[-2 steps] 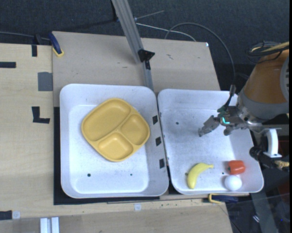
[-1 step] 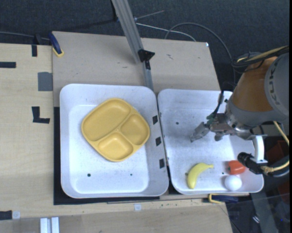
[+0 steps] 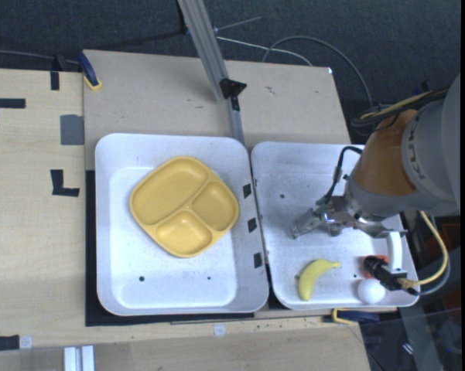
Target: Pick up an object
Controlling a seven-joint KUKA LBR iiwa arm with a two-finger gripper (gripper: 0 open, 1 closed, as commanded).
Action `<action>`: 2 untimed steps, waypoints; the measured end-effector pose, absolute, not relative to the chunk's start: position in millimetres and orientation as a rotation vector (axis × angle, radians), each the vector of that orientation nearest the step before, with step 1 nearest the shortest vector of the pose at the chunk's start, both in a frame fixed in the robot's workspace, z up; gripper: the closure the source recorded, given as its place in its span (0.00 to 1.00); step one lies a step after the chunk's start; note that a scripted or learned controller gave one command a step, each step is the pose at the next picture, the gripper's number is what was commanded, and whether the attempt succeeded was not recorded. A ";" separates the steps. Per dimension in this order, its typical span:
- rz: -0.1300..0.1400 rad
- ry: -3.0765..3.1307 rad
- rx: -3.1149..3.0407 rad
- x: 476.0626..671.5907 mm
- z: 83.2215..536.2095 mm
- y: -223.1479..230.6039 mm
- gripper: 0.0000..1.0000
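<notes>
Lying curved, yellow banana [image 3: 316,277] near gripper [image 3: 303,226]

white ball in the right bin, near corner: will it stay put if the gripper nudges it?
Probably not. The white ball looks round and smooth, so it would likely roll on the flat bin floor. It sits near the wall, which may stop it. It looks small, so probably light.

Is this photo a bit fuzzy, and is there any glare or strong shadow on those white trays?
Camera view: soft all over, small things like the banana and white ball lack crisp edges; lighting even, the yellow plate casts barely any shadow; the right tray looks bright but not glaring.
</notes>
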State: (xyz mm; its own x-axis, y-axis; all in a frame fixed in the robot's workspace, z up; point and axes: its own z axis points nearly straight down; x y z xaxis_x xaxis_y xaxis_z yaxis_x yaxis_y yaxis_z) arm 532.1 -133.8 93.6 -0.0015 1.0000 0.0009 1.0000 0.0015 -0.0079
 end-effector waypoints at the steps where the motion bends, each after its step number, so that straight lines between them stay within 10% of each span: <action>1: 0.003 -2.221 -2.216 533.3 106.4 -133.6 1.00; 2: -0.001 -2.224 -2.222 539.5 152.8 -140.1 1.00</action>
State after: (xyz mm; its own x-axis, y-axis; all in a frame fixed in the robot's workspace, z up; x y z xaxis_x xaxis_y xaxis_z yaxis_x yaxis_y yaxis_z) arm 539.5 -140.1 152.8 -0.0006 1.0000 -0.0009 1.0000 0.0006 0.0020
